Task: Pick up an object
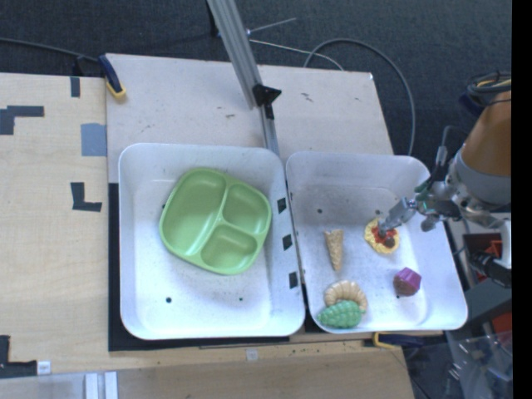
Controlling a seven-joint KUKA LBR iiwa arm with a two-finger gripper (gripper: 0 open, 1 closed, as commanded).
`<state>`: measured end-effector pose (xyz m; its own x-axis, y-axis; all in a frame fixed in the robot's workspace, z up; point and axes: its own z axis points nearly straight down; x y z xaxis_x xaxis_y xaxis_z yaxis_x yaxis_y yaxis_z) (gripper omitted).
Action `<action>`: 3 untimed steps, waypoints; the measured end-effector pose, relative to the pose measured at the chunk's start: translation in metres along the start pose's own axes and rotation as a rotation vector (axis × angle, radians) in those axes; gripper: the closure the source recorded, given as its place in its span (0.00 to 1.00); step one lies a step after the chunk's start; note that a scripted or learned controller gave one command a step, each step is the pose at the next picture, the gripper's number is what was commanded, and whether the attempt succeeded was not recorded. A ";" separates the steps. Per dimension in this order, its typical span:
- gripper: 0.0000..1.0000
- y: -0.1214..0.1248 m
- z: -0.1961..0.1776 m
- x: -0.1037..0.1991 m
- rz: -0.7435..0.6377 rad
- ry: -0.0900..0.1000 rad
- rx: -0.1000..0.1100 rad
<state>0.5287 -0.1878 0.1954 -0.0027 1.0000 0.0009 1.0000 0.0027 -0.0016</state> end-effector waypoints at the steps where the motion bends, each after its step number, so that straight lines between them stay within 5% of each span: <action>1: 0.00 0.000 0.000 0.000 0.000 0.000 0.000; 3: 0.00 0.004 0.107 0.009 0.002 -0.003 -0.001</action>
<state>0.5323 -0.1785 0.0880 -0.0010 1.0000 -0.0020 1.0000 0.0010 -0.0002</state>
